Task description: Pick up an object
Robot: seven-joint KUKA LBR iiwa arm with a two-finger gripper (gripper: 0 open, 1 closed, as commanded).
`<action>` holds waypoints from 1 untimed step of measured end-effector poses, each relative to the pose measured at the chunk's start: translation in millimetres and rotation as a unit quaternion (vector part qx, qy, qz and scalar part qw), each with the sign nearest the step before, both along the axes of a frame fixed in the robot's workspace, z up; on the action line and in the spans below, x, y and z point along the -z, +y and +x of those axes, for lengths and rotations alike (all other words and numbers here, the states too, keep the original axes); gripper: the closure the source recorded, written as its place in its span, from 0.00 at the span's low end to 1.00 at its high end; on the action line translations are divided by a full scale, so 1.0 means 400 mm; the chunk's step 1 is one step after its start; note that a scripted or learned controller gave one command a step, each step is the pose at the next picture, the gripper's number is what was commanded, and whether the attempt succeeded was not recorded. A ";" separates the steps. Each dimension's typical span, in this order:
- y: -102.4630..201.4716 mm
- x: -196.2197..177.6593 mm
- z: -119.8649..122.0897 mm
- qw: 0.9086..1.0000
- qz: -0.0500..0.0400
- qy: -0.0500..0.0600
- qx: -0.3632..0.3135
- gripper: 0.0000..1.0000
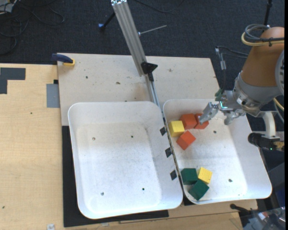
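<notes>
Nearest you, right bin (240,188): two green blocks, one at the near rim (199,190) and one just behind it (189,175), touching, with a yellow block (205,175) against their right side. All three crowd the bin's near-left corner by the divider; open white floor to their right, out to the right rim.

Left bin (86,128): bare floor, rim to rim, plenty of room.

Mid right bin: an orange block (186,140), tilted, just right of the divider clips (167,152). Behind it a yellow block (177,127) touching a red-orange block (189,120). Another small red block (202,124) sits at the right of that cluster, right at the tool's tip.

Your tool (212,112) hangs over the far part of the right bin, one finger (209,113) angled down-left to the small red block, the other (229,118) spread off to the right. Jaws look released; nothing clearly between them. Can't tell if the left finger touches the block. Open floor right of the tool down to the right rim.

Arm (261,68) comes in from the right over the bin's far-right corner.

Far: pale tabletop (105,75) behind both bins, an aluminium rail (132,35) slanting up from the bins' seam, a blue-yellow clamp (63,59) at the far-left tabletop corner.
</notes>
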State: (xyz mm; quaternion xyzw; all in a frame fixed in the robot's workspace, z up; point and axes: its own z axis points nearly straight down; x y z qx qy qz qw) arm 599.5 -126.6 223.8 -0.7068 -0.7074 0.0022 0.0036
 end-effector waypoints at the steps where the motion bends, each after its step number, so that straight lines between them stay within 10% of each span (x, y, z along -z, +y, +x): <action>1: -0.001 -0.007 0.002 1.000 -0.001 -0.003 0.000 0.00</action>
